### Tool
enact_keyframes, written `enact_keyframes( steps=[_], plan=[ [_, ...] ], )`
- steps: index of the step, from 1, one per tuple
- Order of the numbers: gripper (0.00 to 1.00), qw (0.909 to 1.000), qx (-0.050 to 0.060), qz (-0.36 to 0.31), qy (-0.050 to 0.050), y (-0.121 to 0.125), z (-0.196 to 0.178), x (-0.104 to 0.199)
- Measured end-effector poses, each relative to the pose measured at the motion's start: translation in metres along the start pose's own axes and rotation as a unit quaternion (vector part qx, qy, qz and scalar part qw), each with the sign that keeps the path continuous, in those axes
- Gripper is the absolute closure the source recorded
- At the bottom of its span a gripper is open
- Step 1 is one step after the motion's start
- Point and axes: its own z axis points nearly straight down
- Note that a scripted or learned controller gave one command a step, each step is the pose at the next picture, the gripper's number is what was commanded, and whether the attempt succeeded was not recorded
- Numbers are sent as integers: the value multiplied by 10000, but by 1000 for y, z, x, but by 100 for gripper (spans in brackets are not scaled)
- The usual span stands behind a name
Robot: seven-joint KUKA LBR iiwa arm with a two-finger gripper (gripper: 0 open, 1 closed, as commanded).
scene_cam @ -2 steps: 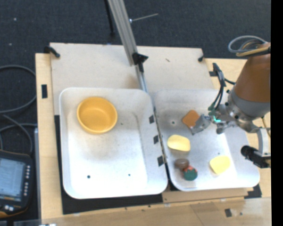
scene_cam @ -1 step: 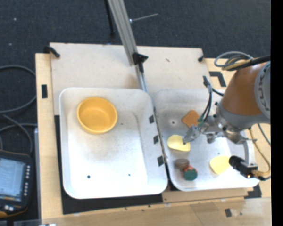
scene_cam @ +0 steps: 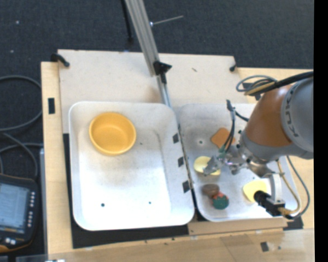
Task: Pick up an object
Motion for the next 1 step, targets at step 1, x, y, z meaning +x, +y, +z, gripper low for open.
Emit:
enact_keyframes(
  steps=[1],
  plan=[
    [0, 10000, 3, 0, -9, 0, 16, -1]
  ],
)
